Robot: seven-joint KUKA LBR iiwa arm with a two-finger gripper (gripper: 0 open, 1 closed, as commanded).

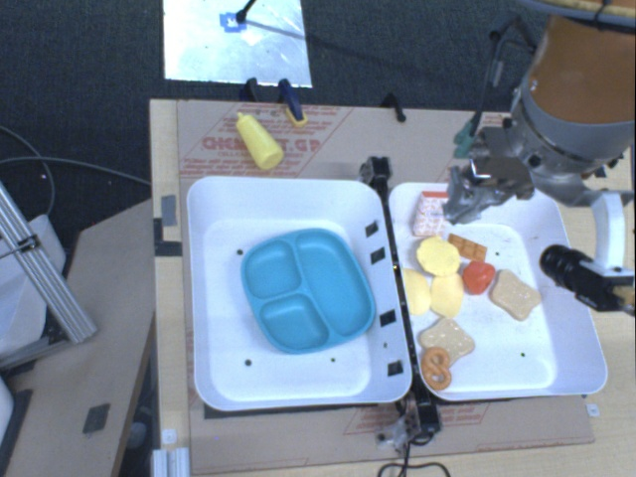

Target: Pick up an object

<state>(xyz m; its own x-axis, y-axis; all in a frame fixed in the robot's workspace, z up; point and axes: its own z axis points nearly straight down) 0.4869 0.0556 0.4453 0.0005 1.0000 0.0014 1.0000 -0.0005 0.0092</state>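
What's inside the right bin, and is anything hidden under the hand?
The right bin holds toy foods: yellow pieces, a tomato, bread, a pretzel. The hand covers part of a pink-and-white carton.

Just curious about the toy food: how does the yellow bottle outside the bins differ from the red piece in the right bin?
The yellow plastic bottle is long and lies on the cardboard behind the left white bin. The red rounded piece is smaller, stubbier, and sits among other food in the right white bin. Both look like plastic toys.

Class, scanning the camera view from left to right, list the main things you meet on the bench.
Yellow bottle → blue tray → round yellow piece → red piece → toast slice.
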